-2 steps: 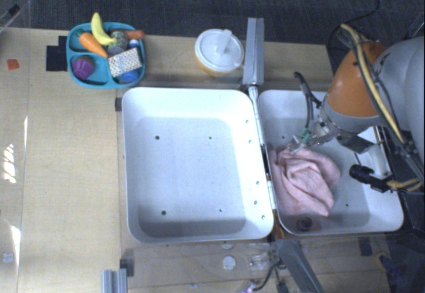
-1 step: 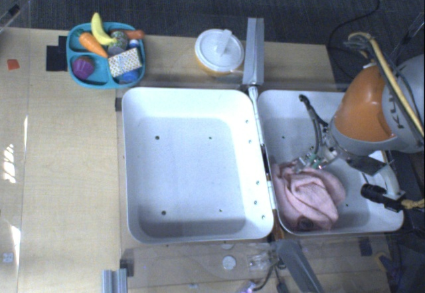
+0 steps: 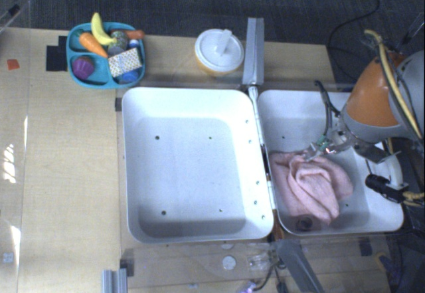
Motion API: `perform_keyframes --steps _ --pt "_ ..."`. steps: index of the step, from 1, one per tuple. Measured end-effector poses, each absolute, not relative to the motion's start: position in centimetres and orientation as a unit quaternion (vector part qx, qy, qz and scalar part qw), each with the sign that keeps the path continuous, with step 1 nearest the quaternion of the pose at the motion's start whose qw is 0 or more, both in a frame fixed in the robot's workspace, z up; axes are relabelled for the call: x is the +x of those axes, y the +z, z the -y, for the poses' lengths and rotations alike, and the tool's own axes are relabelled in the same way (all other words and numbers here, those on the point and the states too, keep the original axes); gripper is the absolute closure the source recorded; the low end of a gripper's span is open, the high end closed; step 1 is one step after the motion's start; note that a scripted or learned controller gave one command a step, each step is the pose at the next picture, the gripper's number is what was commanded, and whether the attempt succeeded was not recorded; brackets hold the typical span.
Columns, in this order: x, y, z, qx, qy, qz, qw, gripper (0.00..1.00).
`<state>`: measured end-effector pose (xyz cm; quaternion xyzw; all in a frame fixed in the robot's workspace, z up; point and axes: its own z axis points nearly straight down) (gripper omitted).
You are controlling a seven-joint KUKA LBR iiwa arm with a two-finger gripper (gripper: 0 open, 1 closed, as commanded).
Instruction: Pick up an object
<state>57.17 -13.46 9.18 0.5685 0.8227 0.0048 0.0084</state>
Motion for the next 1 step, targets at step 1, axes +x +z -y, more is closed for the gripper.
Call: perform_keyframes --steps 1 --pt "57.00 9.10 18.56 0.606 0.0035 -0.795 0.008 1.00"
